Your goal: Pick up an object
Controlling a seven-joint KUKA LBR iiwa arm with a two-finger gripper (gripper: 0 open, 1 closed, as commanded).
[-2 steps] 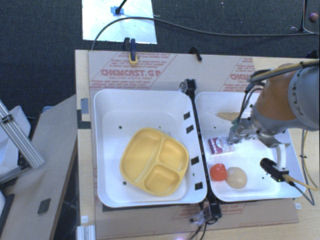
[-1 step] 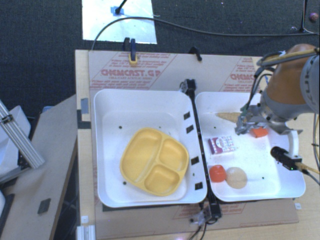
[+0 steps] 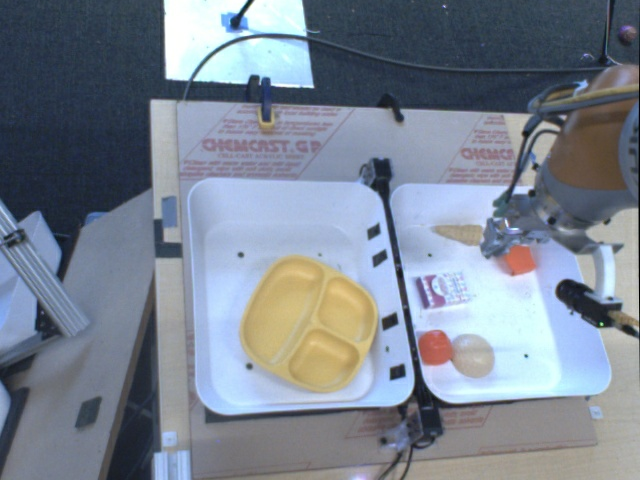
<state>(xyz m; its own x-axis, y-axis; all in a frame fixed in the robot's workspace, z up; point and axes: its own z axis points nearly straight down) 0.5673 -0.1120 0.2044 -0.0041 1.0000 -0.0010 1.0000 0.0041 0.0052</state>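
Claw [image 3: 503, 236], finger state I cannot tell, sits touching the orange block [image 3: 519, 260] near the right bin's far rim [image 3: 470, 188].

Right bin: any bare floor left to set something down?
Yes. Free: right bin floor right of the beige ball, below the orange block. Crowded: the left wall, with cone, packet, red piece; end effector hangs over the top.
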